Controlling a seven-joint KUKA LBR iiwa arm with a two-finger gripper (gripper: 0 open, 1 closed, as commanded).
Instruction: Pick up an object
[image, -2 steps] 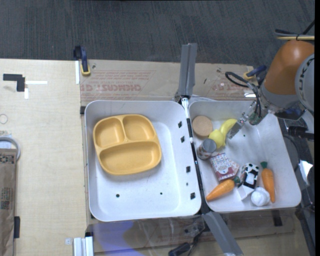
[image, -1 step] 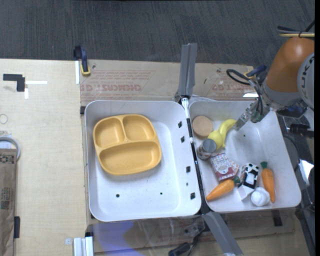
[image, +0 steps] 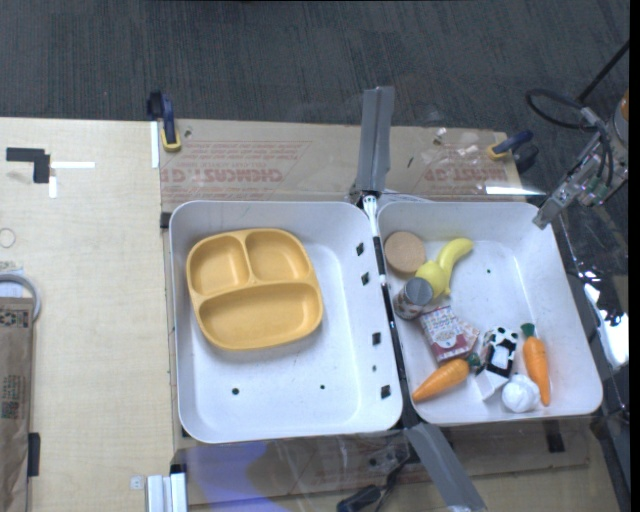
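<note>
This looked like a robotics lab: 2 white bins (image: 200, 400) sat clamped on a plywood bench (image: 80, 300), with tape marks (image: 60, 168), blue clamps (image: 160, 115), loose cables (image: 560, 105) and, seemingly, toy food (image: 440, 378).

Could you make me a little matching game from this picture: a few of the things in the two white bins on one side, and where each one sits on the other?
Things:
1. yellow divided plate
2. banana
3. white ball
4. round tan disc

Places:
A. right bin, near front corner, beside an upright carrot
B. left bin, toward its back left
C. right bin, back left corner, next to the divider
D. right bin, just right of the tan disc

Pairs: 1-B, 2-D, 3-A, 4-C
</note>
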